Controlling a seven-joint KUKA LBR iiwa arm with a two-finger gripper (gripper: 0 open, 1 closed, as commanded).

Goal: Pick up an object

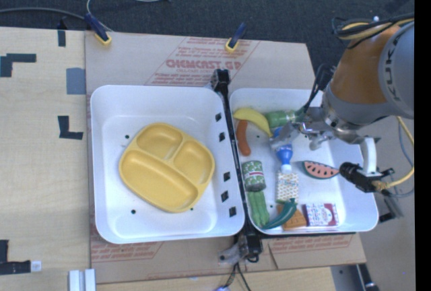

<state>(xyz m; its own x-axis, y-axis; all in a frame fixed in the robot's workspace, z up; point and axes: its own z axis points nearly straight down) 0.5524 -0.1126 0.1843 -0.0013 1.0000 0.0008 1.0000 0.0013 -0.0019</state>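
Cardboard-topped bench (pixel 195 60); left bin (pixel 108 148), yellow tray (pixel 167 166); right bin (pixel 350 212), banana (pixel 254 119), watermelon slice (pixel 320 170); claw (pixel 291 129) grip unclear

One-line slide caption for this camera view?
Arm over right bin of toy food, near the banana; yellow divided plate in left bin.

Two shallow white bins sit side by side: the left bin (pixel 101 148) holds one yellow divided plate (pixel 167 166). The right bin (pixel 350 215) holds one banana (pixel 253 118), one orange-red sausage (pixel 243 139), one watermelon slice (pixel 320 170), one small bottle with a blue cap (pixel 286 178), one green can (pixel 254 176), and one red-and-white packet (pixel 320 215). Two yellow clamps (pixel 100 30) grip the cardboard sheet (pixel 202 60).
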